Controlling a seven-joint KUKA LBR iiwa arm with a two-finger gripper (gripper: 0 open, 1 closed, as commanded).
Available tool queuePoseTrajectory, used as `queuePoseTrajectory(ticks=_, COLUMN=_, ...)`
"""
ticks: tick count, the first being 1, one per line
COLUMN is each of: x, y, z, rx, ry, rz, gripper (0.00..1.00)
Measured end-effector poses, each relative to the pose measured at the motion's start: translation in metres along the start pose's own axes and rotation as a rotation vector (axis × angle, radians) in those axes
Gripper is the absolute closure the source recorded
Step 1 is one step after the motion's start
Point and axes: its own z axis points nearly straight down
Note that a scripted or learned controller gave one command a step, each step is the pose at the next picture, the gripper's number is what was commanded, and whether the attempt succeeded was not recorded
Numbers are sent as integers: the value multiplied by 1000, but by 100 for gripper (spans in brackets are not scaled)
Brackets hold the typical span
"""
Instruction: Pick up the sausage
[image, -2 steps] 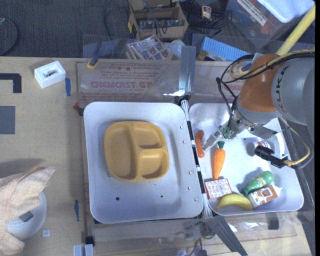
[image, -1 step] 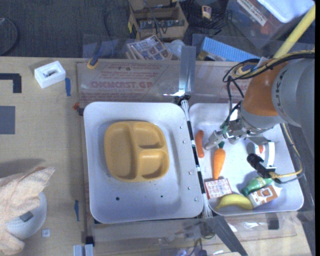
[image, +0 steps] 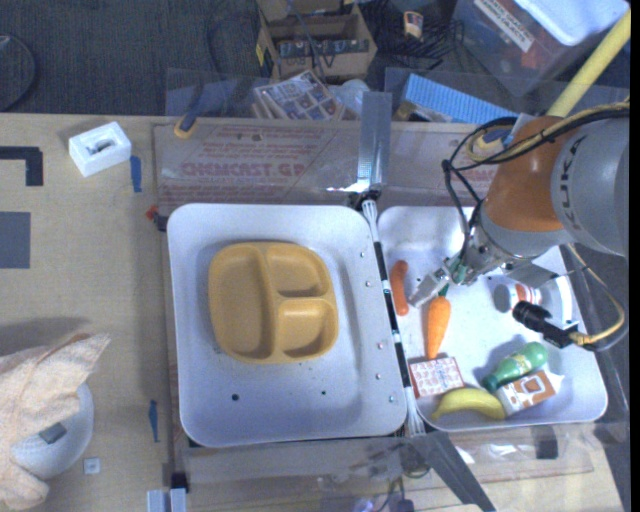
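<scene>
The sausage (image: 399, 287), a short reddish-orange link, lies upright along the left wall of the right bin (image: 580, 400). My gripper (image: 434, 287) hangs low over that bin, just right of the sausage and right above the top end of an orange carrot (image: 437, 326). A small gap separates the gripper from the sausage. The grey arm with its orange band (image: 525, 190) comes in from the upper right.
The left bin (image: 200, 390) holds a yellow divided tray (image: 272, 300). In the right bin lie a red-patterned card (image: 435, 376), a banana (image: 470, 402), a green bottle (image: 518, 364), a small carton (image: 531, 390) and a red-and-white item (image: 524, 295). A cable loops near the arm.
</scene>
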Motion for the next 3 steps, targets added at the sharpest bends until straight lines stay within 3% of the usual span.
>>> queuePoseTrajectory(ticks=1, x=7, y=-9, z=0, rx=0, ry=-1, rz=155, gripper=0)
queuePoseTrajectory(ticks=2, x=9, y=-4, z=0, rx=0, ry=-3, rz=72, gripper=0)
queuePoseTrajectory(ticks=3, x=8, y=-5, z=0, rx=-1, ry=0, rz=121, gripper=0)
